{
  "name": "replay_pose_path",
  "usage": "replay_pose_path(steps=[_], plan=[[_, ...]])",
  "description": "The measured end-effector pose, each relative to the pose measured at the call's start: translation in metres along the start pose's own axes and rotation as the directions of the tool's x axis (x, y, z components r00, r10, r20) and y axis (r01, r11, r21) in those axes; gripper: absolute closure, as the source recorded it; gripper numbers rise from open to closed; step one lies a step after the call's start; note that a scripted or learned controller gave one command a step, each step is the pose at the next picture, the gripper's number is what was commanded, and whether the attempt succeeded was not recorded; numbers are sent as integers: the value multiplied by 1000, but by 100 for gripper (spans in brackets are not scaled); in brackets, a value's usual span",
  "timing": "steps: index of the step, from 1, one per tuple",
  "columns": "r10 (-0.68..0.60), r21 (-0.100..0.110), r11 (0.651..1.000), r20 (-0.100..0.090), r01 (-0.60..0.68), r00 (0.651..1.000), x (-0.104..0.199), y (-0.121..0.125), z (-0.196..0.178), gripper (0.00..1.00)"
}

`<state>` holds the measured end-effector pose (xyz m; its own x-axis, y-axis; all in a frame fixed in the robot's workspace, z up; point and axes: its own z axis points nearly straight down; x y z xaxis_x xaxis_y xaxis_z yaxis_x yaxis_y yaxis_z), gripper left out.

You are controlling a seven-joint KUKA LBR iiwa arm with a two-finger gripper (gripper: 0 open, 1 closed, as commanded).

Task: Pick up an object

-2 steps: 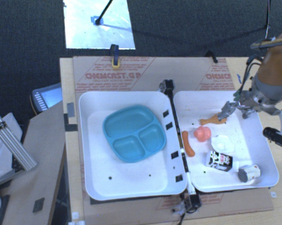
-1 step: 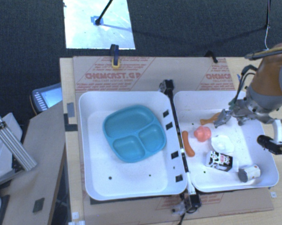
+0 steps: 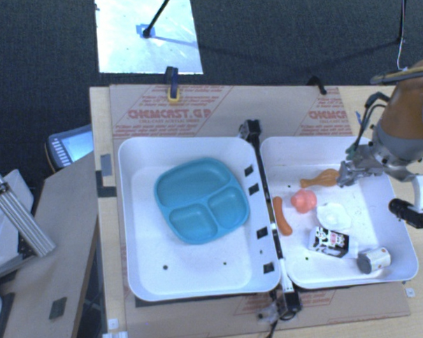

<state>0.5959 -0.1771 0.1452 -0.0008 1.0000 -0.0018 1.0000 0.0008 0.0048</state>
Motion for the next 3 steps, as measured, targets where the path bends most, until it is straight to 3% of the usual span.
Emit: replay_pose_path(steps=[2,3], plan=[[-4,-4,1000,1,4,1000,2,3,-114,100],[-4,0,1000,0,4,1000,2,4,-132,100]])
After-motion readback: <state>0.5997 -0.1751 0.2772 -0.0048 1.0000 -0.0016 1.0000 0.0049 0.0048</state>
